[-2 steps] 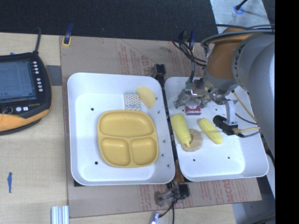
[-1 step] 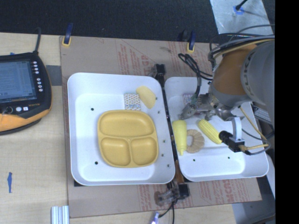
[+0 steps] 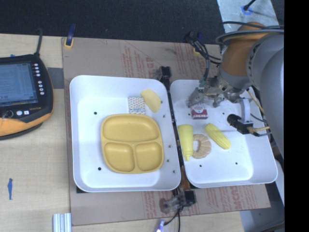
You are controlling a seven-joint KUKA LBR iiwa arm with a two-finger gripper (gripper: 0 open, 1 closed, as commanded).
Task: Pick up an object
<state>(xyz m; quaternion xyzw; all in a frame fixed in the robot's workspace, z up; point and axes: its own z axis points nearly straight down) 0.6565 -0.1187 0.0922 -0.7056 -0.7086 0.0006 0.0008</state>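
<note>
Camera view: gripper (image 3: 200,100) hangs just above the red packet (image 3: 199,113) at the right bin's (image 3: 251,170) 10 o'clock; finger state unclear; descend straight, centre on packet, avoid mustard (image 3: 185,140)

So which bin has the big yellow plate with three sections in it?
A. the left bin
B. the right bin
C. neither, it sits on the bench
A. The yellow plate lies flat in the left bin, while the right bin holds the corn cob and other small things.
</note>
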